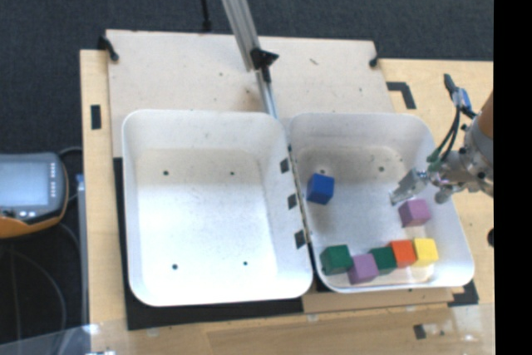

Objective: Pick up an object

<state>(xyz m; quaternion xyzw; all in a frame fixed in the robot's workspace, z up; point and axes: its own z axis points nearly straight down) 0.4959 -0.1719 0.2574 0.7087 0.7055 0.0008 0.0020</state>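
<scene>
Desk point(96, 179): a pale wooden top seen from above at a slant, with a lighter board across its far part; it carries both bins.
Left bin point(133, 137): shallow and white, with a speckled floor and a few small dark dots.
Right bin point(366, 122): shallow and white, touching the left bin along a shared middle edge; all the blocks lie in it.
Metal rail point(233, 0): a grey bar slanting from the top of the view down to the join between the two bins.
Arm point(482, 125): reaches in from the right edge, with cables running down to the wrist above the right bin's right side.
Handheld screen point(32, 187): a grey unit with an orange rim, off the desk's left side.
Claw point(405, 189): low over the right bin, just above and left of the loose purple block; its tips are blurred, so how wide it stands cannot be told, and no block is visible between them.
Blue block point(320, 188): alone near the bin's left wall, well apart from the claw.
Loose purple block point(414, 213): near the right wall, just beside the claw.
Front row: green block point(336, 258), purple block point(362, 268), second green block point(383, 258), orange block point(403, 252), yellow block point(426, 250), packed along the near wall.
</scene>
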